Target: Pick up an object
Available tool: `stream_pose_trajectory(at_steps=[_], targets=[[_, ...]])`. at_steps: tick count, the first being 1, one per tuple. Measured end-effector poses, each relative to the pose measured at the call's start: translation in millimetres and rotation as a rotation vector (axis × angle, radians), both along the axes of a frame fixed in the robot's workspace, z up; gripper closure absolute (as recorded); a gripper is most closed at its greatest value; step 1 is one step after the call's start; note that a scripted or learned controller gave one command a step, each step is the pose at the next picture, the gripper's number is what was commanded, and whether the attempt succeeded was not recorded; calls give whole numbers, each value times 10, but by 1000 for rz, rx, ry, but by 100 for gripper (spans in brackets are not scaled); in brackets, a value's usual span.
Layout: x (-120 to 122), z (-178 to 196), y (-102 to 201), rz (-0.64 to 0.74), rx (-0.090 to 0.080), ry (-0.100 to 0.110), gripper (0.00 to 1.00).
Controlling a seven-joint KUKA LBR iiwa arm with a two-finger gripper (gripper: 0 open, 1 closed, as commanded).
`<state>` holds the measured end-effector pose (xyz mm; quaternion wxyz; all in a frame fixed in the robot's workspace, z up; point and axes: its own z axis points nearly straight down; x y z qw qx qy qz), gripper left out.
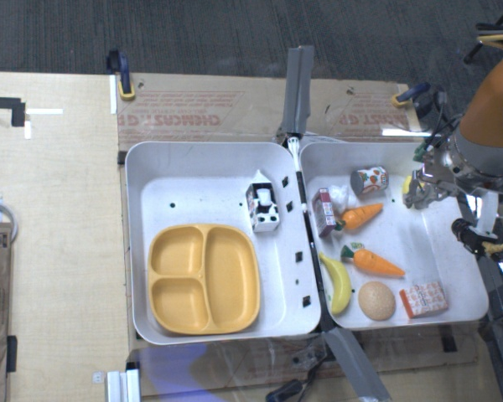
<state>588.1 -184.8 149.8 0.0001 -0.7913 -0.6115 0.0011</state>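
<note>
The gripper [417,193] is being held low over the right bin [453,249], its grip state indiscernible. The small can [369,180] is lying just beside it, leftward. The arm [486,115] is being extended from the right.

One fixed camera is looking down at a slant from above the bench [50,224], taking in both white bins [142,249] from moderate height, the arm [495,115] entering at right.
</note>
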Motion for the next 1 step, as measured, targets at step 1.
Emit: stream_pose_trajectory(at_steps=[1], targets=[[0, -3, 1, 0, 0, 0, 0]])
